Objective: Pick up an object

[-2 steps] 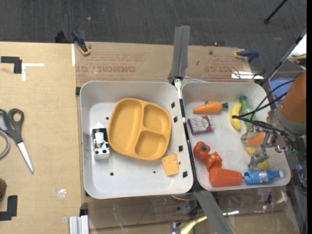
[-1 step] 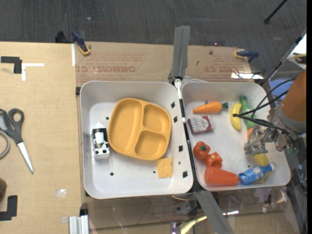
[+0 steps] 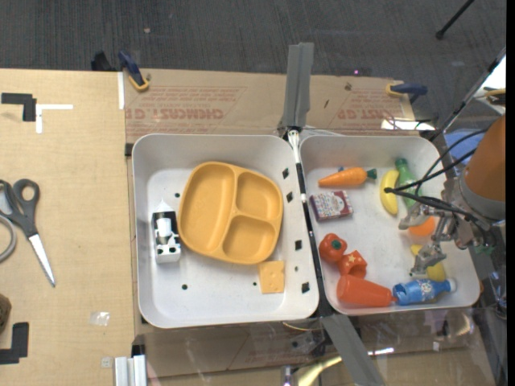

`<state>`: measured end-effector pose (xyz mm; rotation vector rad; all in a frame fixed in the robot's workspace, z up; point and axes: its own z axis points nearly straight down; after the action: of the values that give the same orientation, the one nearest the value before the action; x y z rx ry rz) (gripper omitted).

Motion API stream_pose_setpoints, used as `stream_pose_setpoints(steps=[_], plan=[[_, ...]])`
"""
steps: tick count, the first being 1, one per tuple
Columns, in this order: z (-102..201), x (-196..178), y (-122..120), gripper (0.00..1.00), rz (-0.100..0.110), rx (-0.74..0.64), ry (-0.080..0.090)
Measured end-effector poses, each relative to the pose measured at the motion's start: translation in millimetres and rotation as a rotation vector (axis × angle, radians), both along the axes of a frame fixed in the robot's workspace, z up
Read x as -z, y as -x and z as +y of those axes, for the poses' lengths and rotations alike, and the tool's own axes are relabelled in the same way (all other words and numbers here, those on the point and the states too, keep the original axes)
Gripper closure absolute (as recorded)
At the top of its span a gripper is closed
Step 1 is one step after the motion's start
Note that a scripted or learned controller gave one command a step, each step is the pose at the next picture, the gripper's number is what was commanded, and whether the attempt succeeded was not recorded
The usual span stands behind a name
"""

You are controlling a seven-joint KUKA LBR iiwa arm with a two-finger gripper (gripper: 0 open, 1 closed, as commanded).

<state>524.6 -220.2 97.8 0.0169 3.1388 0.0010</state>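
Note:
My gripper (image 3: 430, 257) hangs low over the right side of the right bin (image 3: 366, 145), with the grey arm and its orange band (image 3: 491, 167) coming in from the right. Directly under and beside it lie a small yellow object (image 3: 435, 271) and a blue bottle (image 3: 422, 291) on its side. An orange piece (image 3: 421, 226) sits just left of the wrist. Further left are an orange cone (image 3: 364, 292), a red pepper (image 3: 333, 248), a small red block (image 3: 352, 262), a red-and-white packet (image 3: 331, 206), a carrot (image 3: 344, 177), a banana (image 3: 389, 193) and a green bottle (image 3: 404, 175).
The left bin (image 3: 153, 296) holds a yellow divided plate (image 3: 230, 212), a black-and-white box (image 3: 166, 237) and a cheese-like square (image 3: 272, 277). Scissors (image 3: 30, 223) lie on the bench at far left. Black cables (image 3: 426, 185) cross above the right bin.

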Motion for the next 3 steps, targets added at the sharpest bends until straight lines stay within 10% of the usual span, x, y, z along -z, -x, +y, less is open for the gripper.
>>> stream_pose_setpoints(steps=[1, 2, 3], plan=[[-0.4, 7.0, 16.7, 0.00, -0.003, 0.011, 0.000], [0.4, 0.1, 15.8, 1.00, -0.001, 0.009, -0.001], [0.5, -0.1, 15.4, 0.00, -0.002, 0.008, -0.001]])
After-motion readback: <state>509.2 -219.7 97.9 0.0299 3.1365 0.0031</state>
